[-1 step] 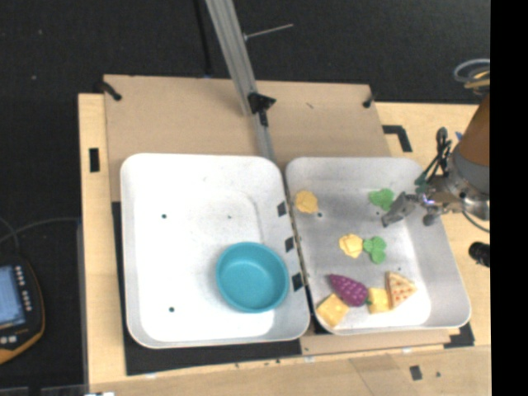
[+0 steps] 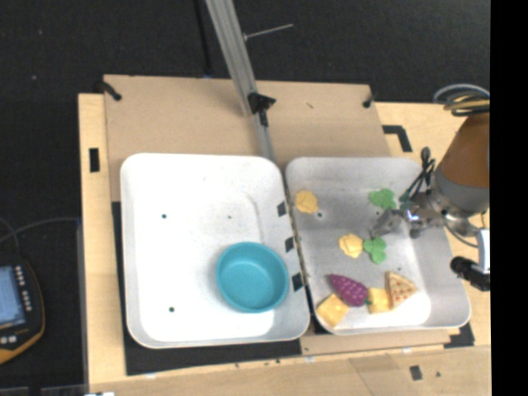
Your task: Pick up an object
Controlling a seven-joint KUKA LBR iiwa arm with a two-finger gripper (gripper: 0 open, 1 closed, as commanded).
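Note:
The right bin [image 2: 330, 176] holds several small toys: a yellow piece [image 2: 307, 202] at its left, a green piece [image 2: 382, 197] near the middle, a yellow piece [image 2: 351, 245] beside another green piece [image 2: 376, 250]. Along the front lie a purple grape-like piece [image 2: 348, 289], a yellow block [image 2: 332, 310], a small yellow piece [image 2: 378, 300] and an orange wedge [image 2: 400, 288]. My gripper [image 2: 388, 222] reaches in from the right and hangs low between the two green pieces, just right of the middle yellow piece. Nothing shows between its fingers.
The left bin [image 2: 165, 188] holds a blue bowl [image 2: 252, 276] near its front right corner. A grey metal pole [image 2: 235, 52] slants up from between the bins. A handheld controller [image 2: 16, 299] lies at the far left.

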